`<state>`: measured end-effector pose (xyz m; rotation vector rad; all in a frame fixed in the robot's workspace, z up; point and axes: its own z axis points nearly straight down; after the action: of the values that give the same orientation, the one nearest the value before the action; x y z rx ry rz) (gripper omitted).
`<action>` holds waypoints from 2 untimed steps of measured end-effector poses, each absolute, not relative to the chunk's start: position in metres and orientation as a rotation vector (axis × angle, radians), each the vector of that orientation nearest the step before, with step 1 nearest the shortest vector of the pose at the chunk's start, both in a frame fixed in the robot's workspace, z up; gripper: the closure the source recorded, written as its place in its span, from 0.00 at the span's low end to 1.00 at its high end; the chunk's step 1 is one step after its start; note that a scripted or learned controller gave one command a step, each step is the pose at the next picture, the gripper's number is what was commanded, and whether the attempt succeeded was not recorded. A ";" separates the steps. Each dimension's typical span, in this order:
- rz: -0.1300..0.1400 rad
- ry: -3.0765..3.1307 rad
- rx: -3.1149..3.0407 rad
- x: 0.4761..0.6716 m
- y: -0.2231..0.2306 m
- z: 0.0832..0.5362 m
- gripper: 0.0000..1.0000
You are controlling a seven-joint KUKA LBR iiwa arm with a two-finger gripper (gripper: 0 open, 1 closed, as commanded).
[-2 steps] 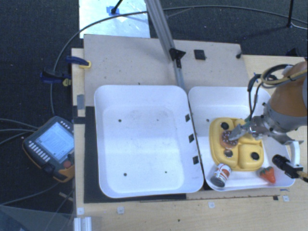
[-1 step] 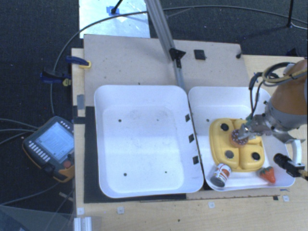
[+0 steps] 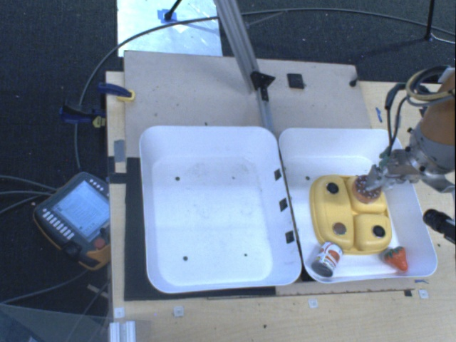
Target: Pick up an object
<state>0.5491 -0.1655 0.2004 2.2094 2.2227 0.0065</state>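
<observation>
The right bin (image 3: 356,144) is taken as the landmark; the left bin (image 3: 206,205) lies just beside it, touching along the shared edge. Inside the right bin, toward its near half, a yellow compartment tray (image 3: 340,209) is seen, with dark spots in its cells. Over the tray's far right cell, the gripper (image 3: 372,184) is lowered from the bin's right side, and a small round brownish object (image 3: 367,189) is seen directly at its tip. Whether the tool is spread, closed, or clamped on that object cannot be told, since the tip and the object are merged in the view.

For the step in hand, judged to be the grasp itself, the tool should be centred over the round object and not over the tray wall, so that the tray is not dragged or lifted along. A straight vertical lift is advised, with the bin's right wall kept clear.

At the bin's near edge, a small can-like cylinder (image 3: 328,257) is lying tilted just beside the tray's near left corner, and an orange, carrot-like toy (image 3: 397,258) rests beside the tray's near right corner.

The arm is cut off at the view's right. The round object's nature is hard to make out, and the tray's dark spots cannot be identified.
</observation>
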 end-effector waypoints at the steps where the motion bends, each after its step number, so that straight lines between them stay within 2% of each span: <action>1: 0.004 2.226 2.211 0.550 -0.165 0.226 1.00; 2: 0.006 2.224 2.209 0.552 -0.166 0.277 1.00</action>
<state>0.5522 -0.1657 0.2767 2.2089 2.2244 0.0058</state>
